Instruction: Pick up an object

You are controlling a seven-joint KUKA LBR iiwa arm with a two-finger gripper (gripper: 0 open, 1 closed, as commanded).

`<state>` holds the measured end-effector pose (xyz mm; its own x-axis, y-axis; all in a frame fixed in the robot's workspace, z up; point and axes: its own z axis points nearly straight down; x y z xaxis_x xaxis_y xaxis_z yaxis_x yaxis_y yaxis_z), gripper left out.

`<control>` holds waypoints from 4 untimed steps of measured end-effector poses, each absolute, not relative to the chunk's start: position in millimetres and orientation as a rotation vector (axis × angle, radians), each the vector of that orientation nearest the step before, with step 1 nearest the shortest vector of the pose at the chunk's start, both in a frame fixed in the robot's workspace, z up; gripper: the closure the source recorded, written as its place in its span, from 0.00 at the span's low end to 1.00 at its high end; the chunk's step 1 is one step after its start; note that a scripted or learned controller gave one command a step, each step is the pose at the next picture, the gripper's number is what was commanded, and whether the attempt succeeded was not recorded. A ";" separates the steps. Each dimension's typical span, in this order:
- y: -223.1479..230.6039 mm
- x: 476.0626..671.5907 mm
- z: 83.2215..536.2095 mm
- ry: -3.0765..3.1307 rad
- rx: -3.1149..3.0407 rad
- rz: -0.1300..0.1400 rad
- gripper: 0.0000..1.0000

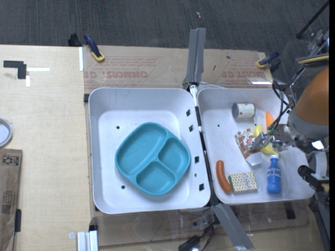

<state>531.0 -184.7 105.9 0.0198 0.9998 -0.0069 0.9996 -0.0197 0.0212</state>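
Objects crowd the right bin [209, 140] around the gripper [260, 141]: a yellow piece [268, 149] touching its tip, a printed packet [243, 140] just left, a blue bottle [273, 175] below, a patterned block [244, 182] and sausage [223, 176] lower left, a can [244, 110] above. Nothing visibly sits in the gripper. The left bin [99, 140] holds a blue tray [152, 158].

I see two white bins side by side on bench: left bin [92, 140], right bin [219, 114], rims touching at centre. Grey bar [196, 56] runs from far side down to joint btw bins; second grey bar [233, 226] at near side. Printed cardboard sheet [141, 67] under bins' far edge, clamp w/ yellow tip at each end: left clamp [94, 49], right clamp [268, 61]. On pale bench top [47, 114], well left of bins: black L-shaped piece [15, 67], white tape mark [37, 70], tape roll [2, 134] cut by frame edge, brown paper bag [9, 187]. Dark carpet [131, 9] beyond.
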 end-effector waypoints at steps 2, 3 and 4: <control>-163.7 587.5 221.1 2.111 2.324 -0.002 1.00; -163.8 586.9 220.1 2.112 2.326 -0.004 0.00; -197.0 603.1 92.6 2.138 2.300 -0.001 0.00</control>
<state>603.1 -197.0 92.6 0.0731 0.9973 -0.0013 0.9973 -0.0731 0.0007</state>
